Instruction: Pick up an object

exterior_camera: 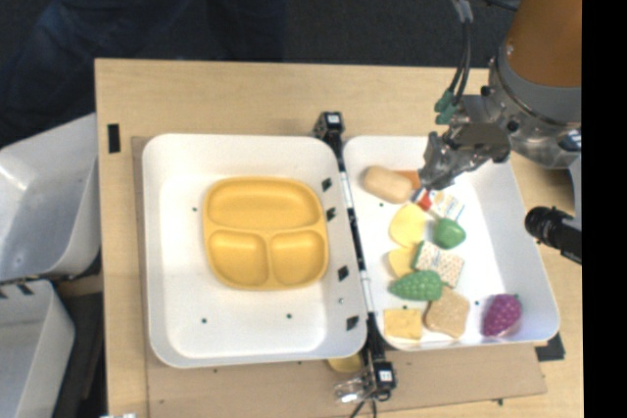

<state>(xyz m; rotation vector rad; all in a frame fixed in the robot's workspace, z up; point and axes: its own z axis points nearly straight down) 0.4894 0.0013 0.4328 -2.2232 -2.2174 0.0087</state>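
Grey arm with orange band point(549, 15) enters from 2 o'clock, angled down-left into the right shallow white bin point(524, 245). Its dark two-finger gripper point(436, 173) hangs at the bin's 11 o'clock, tip just beside a tan bread-roll toy point(389, 183); finger spread cannot tell, nothing seen pinched. Two bins side by side. Left white bin point(176, 308) holds one yellow three-compartment plastic tray point(265, 232). Right bin: roughly ten toy foods clustered at its 7 o'clock half, including one purple grape bunch point(501, 314), one green bumpy piece point(416, 286), one toast slice point(448, 313).
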